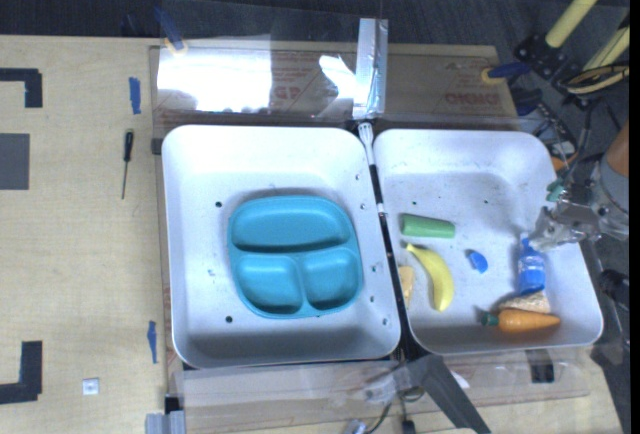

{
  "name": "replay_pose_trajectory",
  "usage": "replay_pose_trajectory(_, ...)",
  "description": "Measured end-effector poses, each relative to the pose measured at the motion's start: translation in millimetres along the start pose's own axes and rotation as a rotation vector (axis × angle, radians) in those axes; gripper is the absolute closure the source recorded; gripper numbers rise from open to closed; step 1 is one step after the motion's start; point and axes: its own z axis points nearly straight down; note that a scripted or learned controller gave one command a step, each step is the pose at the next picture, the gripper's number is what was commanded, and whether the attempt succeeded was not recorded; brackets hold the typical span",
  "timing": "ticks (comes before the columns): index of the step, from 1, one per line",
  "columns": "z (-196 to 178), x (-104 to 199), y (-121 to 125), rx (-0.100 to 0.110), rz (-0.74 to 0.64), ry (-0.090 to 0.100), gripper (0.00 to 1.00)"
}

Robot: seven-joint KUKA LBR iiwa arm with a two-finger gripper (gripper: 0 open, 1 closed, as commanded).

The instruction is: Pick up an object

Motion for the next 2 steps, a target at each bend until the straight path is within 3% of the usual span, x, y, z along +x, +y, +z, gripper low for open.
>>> replay_pose_trajectory(1,-2.4,0.5,1.3,-0.005,-0.001,0.0,0.0)
replay_pose_trajectory(2,51.6,10.8,6.3,-0.01,-0.061,0.013,0.0)
